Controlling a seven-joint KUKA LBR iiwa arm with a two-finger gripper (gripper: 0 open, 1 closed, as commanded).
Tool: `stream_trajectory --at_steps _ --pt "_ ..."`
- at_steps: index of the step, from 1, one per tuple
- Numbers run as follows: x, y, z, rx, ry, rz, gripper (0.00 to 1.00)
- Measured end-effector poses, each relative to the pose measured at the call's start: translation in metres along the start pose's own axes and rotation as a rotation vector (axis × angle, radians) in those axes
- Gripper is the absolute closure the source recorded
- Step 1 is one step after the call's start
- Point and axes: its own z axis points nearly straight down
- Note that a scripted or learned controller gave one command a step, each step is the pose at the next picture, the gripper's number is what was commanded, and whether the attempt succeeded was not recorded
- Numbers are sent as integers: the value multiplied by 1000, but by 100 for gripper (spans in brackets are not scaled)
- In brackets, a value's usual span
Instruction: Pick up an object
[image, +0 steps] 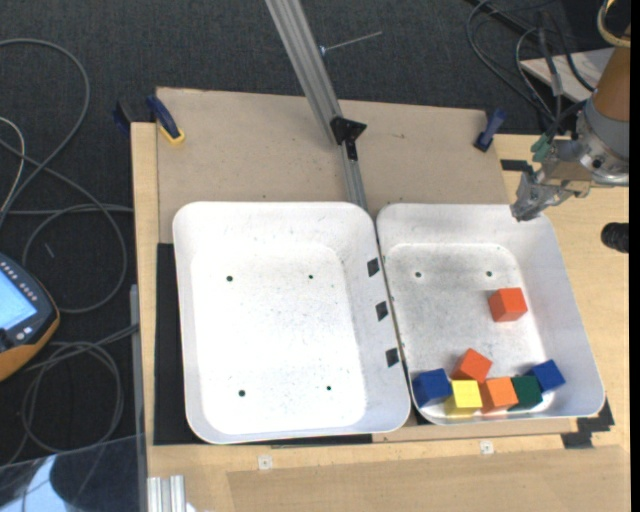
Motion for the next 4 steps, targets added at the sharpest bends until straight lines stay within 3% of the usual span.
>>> stream_trajectory --at_steps 3,4 --pt "161 3 33 12 6 -5 100" --pt "212 -10 25 11 6 -5 100"
